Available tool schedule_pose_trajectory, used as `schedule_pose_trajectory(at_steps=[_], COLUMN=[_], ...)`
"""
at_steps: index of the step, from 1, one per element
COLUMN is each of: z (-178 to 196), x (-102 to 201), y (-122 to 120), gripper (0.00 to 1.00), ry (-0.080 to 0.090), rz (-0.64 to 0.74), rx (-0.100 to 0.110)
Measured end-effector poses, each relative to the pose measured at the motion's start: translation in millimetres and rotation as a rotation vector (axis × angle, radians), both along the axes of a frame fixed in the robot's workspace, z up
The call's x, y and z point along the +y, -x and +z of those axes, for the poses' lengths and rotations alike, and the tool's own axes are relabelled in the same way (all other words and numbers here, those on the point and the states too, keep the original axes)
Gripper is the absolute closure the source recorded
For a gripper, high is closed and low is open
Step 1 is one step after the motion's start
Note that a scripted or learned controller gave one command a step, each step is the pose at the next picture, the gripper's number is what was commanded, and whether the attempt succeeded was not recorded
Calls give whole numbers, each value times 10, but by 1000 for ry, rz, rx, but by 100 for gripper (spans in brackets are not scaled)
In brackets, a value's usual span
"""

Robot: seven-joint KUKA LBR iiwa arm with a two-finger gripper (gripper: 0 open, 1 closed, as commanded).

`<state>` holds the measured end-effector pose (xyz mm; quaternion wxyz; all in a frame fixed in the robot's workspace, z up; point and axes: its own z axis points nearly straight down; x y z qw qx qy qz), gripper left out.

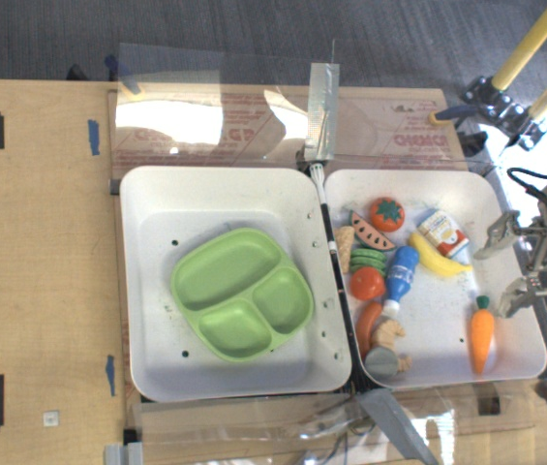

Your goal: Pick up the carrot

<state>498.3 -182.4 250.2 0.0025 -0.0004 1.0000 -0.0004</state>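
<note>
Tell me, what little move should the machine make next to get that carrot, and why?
Probably slide the gripper toward the near edge of the right bin and lower over the carrot. The carrot lies by itself at the bin's near right corner, just below the gripper and apart from the banana, and nothing sits between the fingers.

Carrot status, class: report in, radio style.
Tool at right bin's edge, above carrot. Carrot lying free in right bin. Banana nearby, not blocking.
</note>
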Motion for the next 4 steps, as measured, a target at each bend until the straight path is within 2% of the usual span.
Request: schedule_pose_trajectory(at_steps=[1, 2, 3, 4], z=[-1524, -1595, -1467, -1362], x=[-237, 93, 105, 115], y=[162, 142, 95, 73], gripper=[0, 0, 100, 100], ry=[0, 5, 7, 9], rz=[-52, 15, 17, 19], rx=[1, -9, -23, -30])
